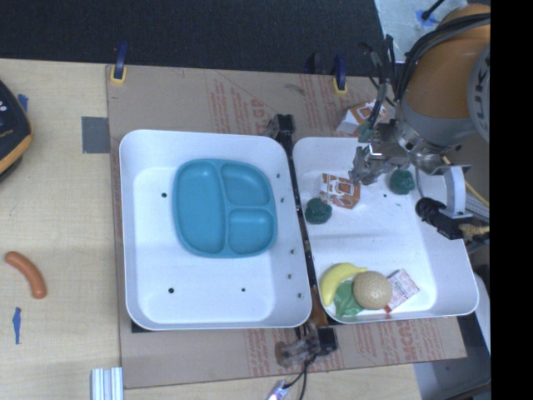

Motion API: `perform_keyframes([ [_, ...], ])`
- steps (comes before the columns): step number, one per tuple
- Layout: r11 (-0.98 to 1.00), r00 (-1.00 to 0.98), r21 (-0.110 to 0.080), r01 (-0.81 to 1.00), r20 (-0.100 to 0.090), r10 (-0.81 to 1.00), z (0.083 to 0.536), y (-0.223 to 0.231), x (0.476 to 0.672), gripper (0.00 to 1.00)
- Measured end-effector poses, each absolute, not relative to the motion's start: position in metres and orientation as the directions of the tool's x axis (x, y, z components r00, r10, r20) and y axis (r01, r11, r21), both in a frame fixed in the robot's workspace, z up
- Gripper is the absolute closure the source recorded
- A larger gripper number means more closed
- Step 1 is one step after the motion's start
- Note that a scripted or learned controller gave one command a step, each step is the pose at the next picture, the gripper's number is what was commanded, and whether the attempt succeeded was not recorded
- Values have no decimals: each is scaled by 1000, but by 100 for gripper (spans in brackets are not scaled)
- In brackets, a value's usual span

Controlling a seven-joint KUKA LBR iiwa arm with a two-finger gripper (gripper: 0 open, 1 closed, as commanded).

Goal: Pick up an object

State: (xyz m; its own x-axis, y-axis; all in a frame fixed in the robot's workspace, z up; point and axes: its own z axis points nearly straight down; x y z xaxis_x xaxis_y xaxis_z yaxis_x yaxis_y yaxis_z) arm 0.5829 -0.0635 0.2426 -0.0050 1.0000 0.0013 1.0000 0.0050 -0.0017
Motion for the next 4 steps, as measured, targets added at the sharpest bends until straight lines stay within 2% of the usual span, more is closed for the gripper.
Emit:
perform_keyframes([
  [1, 6, -6, -4, 1000, -1, 1000, 191, -65, 618, 100],
  [2, 6, -6, -3, 1000, -1, 1000, 192, -65, 618, 0],
  [3, 4, -4, -2, 1000, 0, 1000, 103, -103, 633, 0],
  [4, 5, -5, -2, 1000, 3, 1000, 93, -164, 657, 0],
])
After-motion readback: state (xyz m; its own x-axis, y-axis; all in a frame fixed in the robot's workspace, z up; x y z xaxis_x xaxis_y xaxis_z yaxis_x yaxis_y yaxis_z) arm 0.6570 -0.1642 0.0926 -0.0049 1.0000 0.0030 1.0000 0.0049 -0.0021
